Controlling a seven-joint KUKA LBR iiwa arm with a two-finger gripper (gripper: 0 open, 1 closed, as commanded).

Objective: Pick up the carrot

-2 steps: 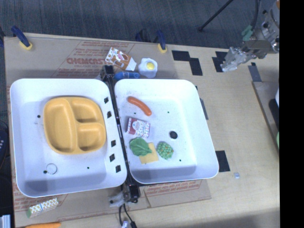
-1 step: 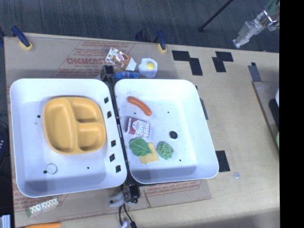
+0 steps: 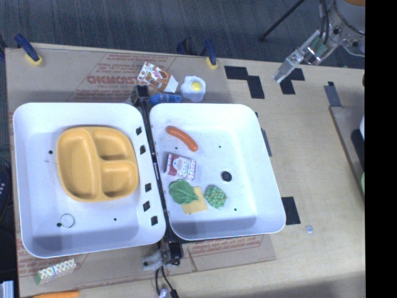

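The carrot, a short orange-red stick, lies slantwise in the upper left part of the right bin. My gripper hangs above the bench at the upper right, outside the bin and beyond its far right corner. It points down and to the left, well away from the carrot. Nothing shows in it.
Below the carrot lie a red and white carton, a green leaf, a yellow cheese slice and a green pea cluster. The left bin holds a yellow divided tray. A snack packet and a fried egg sit behind the bins.
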